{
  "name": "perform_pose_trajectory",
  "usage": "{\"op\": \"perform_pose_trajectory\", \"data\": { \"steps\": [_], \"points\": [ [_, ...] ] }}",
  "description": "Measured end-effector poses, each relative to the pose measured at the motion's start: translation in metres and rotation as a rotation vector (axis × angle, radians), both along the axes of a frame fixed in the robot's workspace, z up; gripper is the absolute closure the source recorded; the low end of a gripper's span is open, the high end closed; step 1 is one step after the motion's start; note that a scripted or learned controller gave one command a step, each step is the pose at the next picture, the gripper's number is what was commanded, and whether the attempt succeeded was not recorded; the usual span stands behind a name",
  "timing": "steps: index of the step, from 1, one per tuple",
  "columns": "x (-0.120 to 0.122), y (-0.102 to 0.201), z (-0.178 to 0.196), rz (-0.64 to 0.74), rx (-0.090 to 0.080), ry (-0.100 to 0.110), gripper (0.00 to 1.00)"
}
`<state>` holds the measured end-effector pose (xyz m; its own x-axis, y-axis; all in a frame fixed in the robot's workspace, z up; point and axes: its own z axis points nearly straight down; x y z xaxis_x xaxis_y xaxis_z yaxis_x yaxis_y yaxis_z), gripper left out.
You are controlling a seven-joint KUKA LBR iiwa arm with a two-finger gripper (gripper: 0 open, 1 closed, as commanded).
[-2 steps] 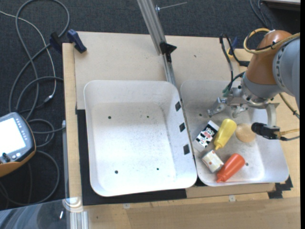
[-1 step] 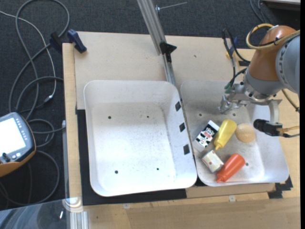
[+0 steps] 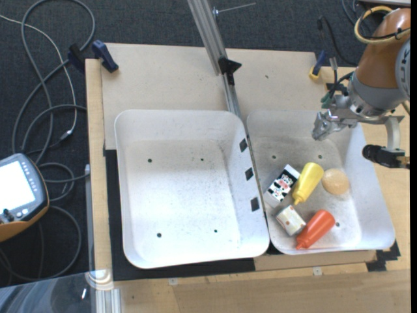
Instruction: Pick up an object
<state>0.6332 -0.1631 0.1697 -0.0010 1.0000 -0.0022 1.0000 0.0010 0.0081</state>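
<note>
Nothing is picked up yet. The gripper (image 3: pixel 322 130) hangs over the far side of the right bin (image 3: pixel 371 194), and I cannot tell its state. The yellow bottle (image 3: pixel 307 180), orange bottle (image 3: pixel 315 229) and round thing (image 3: pixel 336 181) lie nearer, waiting

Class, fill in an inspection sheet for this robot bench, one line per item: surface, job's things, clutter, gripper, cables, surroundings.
Surface: wooden bench bearing a left bin and a right bin, both white and speckled.
Job's things: in the right bin, a yellow bottle, orange bottle, beige ball, black-and-white patterned box and small white block.
Clutter: nothing seen.
Gripper: the gripper hangs above the right bin's far end, holding nothing visible.
Cables: grey cables loop on the floor at left.
Surroundings: dark carpet, handheld control pendant, slanted metal rail.
</note>
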Motion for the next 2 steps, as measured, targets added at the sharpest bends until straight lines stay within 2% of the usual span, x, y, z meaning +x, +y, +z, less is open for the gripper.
{"op": "perform_pose_trajectory", "data": {
  "steps": [2],
  "points": [
    [0.005,-0.003,0.086,0.001,0.000,0.001,1.00]
  ]
}}
